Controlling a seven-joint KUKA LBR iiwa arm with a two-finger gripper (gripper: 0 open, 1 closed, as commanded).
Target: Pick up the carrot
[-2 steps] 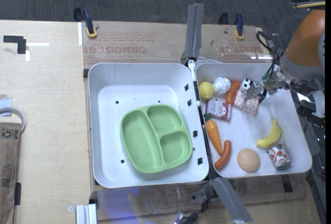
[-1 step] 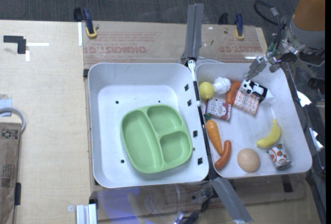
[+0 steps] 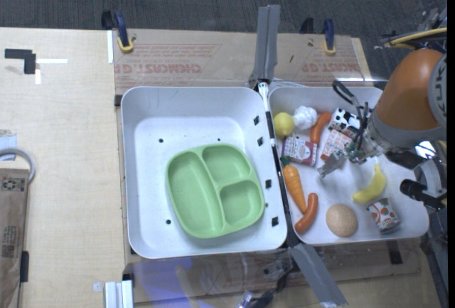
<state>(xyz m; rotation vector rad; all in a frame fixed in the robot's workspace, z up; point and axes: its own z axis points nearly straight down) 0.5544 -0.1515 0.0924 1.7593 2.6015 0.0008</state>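
The carrot [image 3: 294, 188] is orange and tapered. It lies in the right bin [image 3: 411, 230] near the left wall, pointing toward the front. My gripper [image 3: 331, 165] hangs low over the middle of that bin, a short way right of the carrot and slightly behind it, apart from it. The grey arm with its orange band [image 3: 407, 94] reaches in from the right above it.
Around the carrot lie a red sausage [image 3: 307, 213], a brown egg-shaped object [image 3: 341, 220], a banana [image 3: 371, 186], a small can [image 3: 384, 215], a red packet [image 3: 299, 150], a lemon [image 3: 283, 124] and a second orange-red piece [image 3: 320, 126]. The left bin [image 3: 142, 157] holds a green divided plate [image 3: 215, 190].
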